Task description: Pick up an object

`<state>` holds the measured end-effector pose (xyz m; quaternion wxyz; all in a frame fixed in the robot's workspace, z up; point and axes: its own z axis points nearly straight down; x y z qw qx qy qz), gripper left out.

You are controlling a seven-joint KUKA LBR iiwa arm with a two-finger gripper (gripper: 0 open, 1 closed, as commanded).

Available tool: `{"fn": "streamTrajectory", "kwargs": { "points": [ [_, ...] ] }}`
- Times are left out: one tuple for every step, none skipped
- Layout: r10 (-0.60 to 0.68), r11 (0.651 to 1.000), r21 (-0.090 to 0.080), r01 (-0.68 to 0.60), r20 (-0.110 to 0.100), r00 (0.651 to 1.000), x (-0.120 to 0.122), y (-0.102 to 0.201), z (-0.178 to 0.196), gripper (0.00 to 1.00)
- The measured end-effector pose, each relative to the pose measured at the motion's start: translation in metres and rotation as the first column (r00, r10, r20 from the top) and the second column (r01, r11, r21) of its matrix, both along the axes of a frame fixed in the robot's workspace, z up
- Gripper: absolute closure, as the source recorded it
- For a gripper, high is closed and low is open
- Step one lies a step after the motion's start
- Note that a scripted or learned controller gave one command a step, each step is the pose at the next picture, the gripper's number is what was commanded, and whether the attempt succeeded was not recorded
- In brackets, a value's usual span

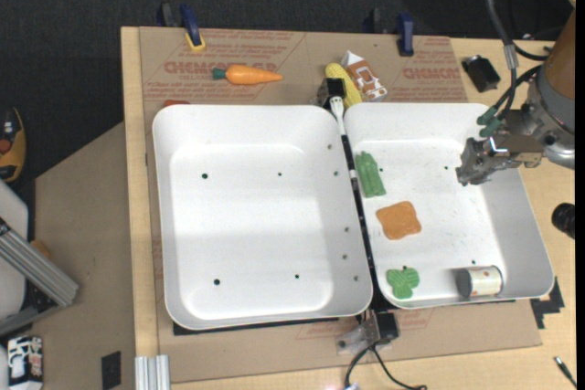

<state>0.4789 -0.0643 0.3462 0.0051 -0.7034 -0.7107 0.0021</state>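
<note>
Hovering over the upper right part of the right bin [512, 224], near its far right rim, gripper [473, 167] at the end of the grey arm reaching in from the right. Cannot tell how the fingers stand, too dark and small against the white floor; nothing seen between them. Lying in the same bin, all well apart from the gripper: a long green piece [369, 174] close to the bin's left wall, an orange flat piece [398, 220] just below it, a small green leafy piece [402, 280] near the front rim, and a short cylinder with a grey end [479, 280] on its side at the front right. Sitting just beside it, sharing the middle edge, the left bin [183, 196]. Resting outside the bins on the brown surface [302, 50] behind them: a toy carrot [249, 76] beyond the left bin, and a yellow piece [340, 78] beside a small brown and white packet [366, 79] near the gap between the bins.
</note>
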Motion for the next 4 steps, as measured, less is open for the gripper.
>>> {"fn": "streamTrajectory", "kwargs": {
  "points": [
    [-0.019, 1.0, -0.011, 0.019, 0.018, 1.0, 0.029, -0.108, 0.047, 1.0],
    [0.002, 1.0, -0.003, -0.002, 0.022, 1.0, 0.0, 0.0, 0.125, 1.0],
    [-0.021, 1.0, -0.01, 0.021, 0.016, 1.0, 0.0, -0.1, 0.133, 1.0],
    [-0.016, 1.0, -0.01, 0.017, 0.014, 1.0, 0.0, -0.164, 0.133, 1.0]
  ]
}}
